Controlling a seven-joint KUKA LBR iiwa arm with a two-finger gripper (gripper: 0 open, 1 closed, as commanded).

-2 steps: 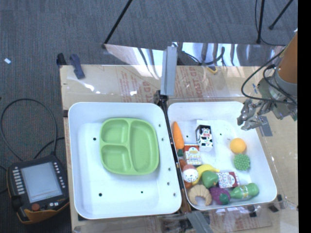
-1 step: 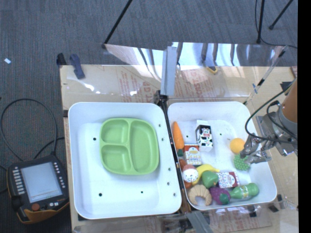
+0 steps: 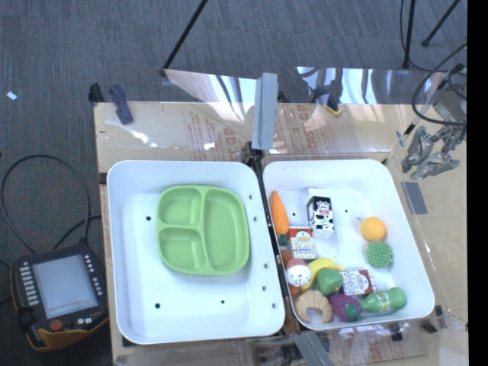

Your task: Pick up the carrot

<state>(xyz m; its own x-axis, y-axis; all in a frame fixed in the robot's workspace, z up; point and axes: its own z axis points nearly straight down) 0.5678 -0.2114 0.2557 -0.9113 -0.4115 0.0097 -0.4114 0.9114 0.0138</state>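
Carrot: you'll find the carrot (image 3: pixel 280 213) in the right bin (image 3: pixel 396 204), lying along its left wall at about 9 o'clock, tip pointing to 12.
Neighbours: just below it, toward 6 o'clock, sits a small carton (image 3: pixel 303 244); the cow-print box (image 3: pixel 321 215) is near it at 3 o'clock, apart from it.
Other items: an orange (image 3: pixel 373 229) at the bin's 3 o'clock, a green bottle (image 3: pixel 385 301) at 5 o'clock.
Left bin: the left bin (image 3: pixel 130 204) carries a green divided plate (image 3: pixel 203 229).
Jaws: you see the gripper (image 3: pixel 428 157) at the desk's (image 3: pixel 175 132) 2 o'clock, outside the bins, well apart from the carrot; whether its jaws are spread or pressed together you cannot tell.
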